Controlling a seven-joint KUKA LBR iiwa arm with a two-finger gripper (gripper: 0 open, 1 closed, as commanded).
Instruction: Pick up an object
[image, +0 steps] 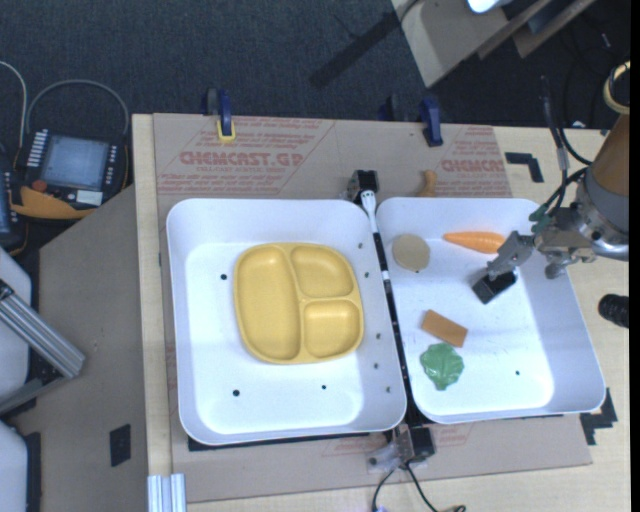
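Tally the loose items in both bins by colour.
Yellow: 1, tray
Tan: 1, disc
Orange: 1, carrot
Brown: 1, block
Green: 1, broccoli
Total: 5

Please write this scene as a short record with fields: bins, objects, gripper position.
left bin: holds a yellow divided plate, three compartments
right bin: holds four items
carrot: orange, near the far wall
round tan piece: far left corner area
brown block: middle left
green piece: just near side of the brown block
gripper: above the right bin, near side of the carrot, nothing seen between its fingers
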